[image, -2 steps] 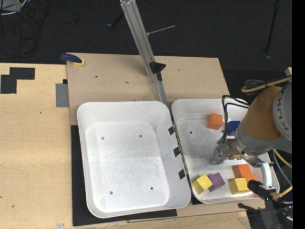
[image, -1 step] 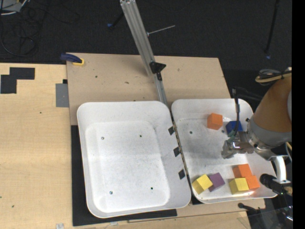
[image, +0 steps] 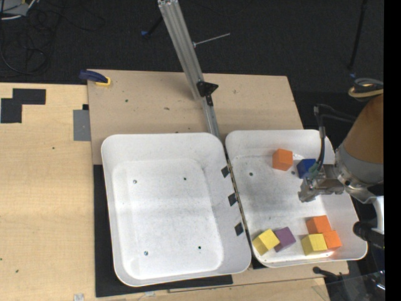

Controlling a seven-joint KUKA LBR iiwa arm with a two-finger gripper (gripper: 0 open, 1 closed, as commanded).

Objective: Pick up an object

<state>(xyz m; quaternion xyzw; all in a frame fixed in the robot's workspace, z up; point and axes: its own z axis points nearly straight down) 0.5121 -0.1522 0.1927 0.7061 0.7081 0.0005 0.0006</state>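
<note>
The right bin (image: 269, 193) holds several blocks. An orange block (image: 282, 159) lies near its far side, with a blue object (image: 306, 167) just right of it. At the front sit a yellow block (image: 266, 240), a purple block (image: 285, 237), another yellow block (image: 314, 244) and two orange blocks (image: 324, 229). My gripper (image: 308, 193) hangs low over the right side of this bin, just below the blue object and above the front orange blocks. Nothing shows between its fingers.
The left bin (image: 164, 205) stands beside the right one, joined by black clips along the shared edge. A slanted aluminium bar (image: 185, 49) rises behind the bins. A blue and yellow clamp (image: 95, 77) lies at the board's far left corner.
</note>
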